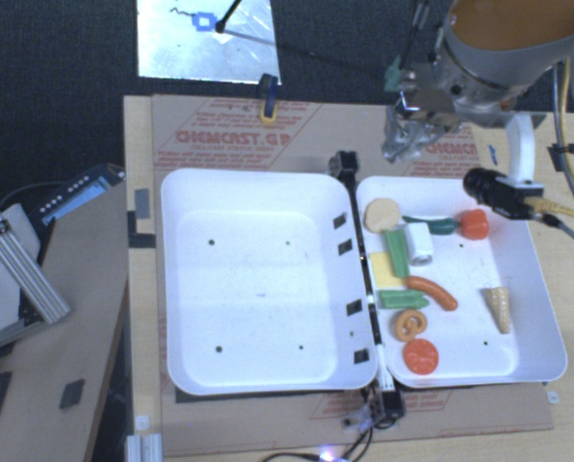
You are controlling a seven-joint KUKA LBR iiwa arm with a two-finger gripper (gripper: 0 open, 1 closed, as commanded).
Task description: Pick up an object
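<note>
Several small toy foods lie in the right bin (537, 354), lower right of the frame; the hot dog (432, 292) at mid-bin looks light, stiff and rather slick, best pinched across its narrow middle. Upper right, the gripper (405, 144) hangs above the bin's far edge, and whether it is spread or closed cannot be told.
</note>
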